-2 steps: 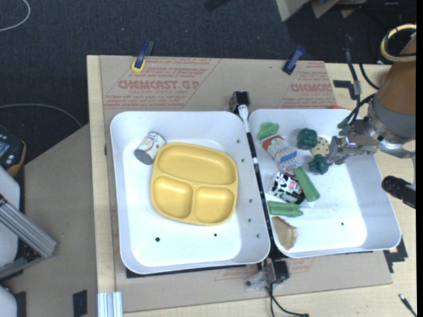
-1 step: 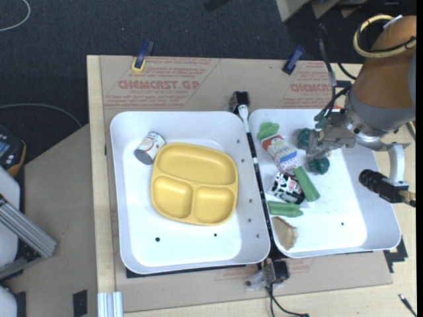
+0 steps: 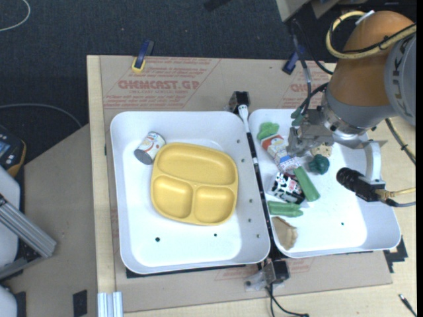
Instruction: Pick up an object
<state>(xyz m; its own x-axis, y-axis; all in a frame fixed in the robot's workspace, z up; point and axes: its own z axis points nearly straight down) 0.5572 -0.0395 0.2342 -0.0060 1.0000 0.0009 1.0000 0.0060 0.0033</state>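
You are viewing a yellow three-compartment plastic tray (image 3: 194, 190), a black-and-white cow-patterned toy (image 3: 287, 187), and green plastic pieces (image 3: 306, 183) in white bins (image 3: 125, 177).

Blue clamps (image 3: 141, 55) on bench (image 3: 99, 177) far edge.

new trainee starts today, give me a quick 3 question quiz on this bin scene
1. True or false: the yellow divided plate lies in the left bin.
2. Multiple choice: where is the small can lying on its side?
A. in the right bin, among the green pieces
B. in the left bin, by the plate's upper left corner
C. on the cardboard outside both bins
3. Fill in: the gripper hangs over the ______ bin, above a cluster of small objects.

Key
1. True
2. B
3. right; it is over the right bin, near the black and white cow-patterned object.
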